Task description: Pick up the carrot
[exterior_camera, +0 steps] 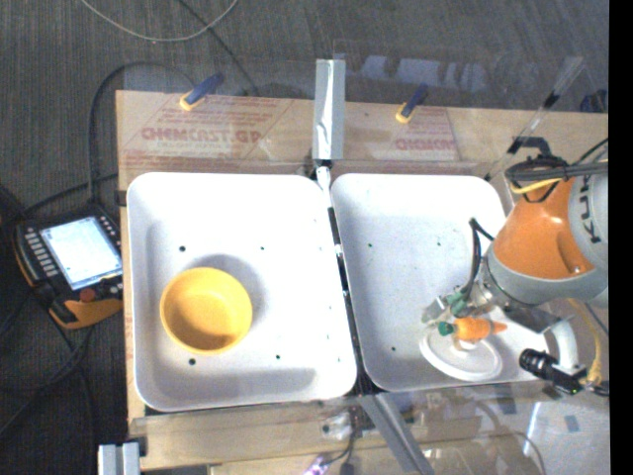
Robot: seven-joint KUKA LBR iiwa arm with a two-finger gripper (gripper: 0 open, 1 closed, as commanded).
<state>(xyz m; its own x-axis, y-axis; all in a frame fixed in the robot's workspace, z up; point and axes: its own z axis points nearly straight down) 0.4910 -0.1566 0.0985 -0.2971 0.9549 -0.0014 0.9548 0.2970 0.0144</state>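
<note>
Dark grey carpet runs all round the tabletop (287, 132), a pale wooden slab that carries two shallow white bins side by side. From where I stand the arm (549, 240) comes in from the right, its orange band bright above the wrist, and bends down into the near right corner of the right bin (406, 236). Its pincer (457, 317) sits low there, right against the one carrot (475, 330), a small orange piece with a green end pointing left. The carrot lies on one white plate (460, 356) resting on the bin floor. Whether the pincer is released or clenched I cannot tell; the wrist and its cables cover that spot, and I cannot see the carrot between anything.

Going outward, the left bin (237, 206) holds one yellow bowl (206, 310), upright, in its near left part, well apart from the arm. A grey metal bar (328, 112) stands at the far edge where the two bins meet. Two blue-and-yellow clamps (201, 91) grip the far rim of the tabletop, one behind each bin. On the carpet to the left lies one control pendant (74, 255) with a lit screen, and a thin cable (158, 28) loops across the floor beyond the far edge.
</note>
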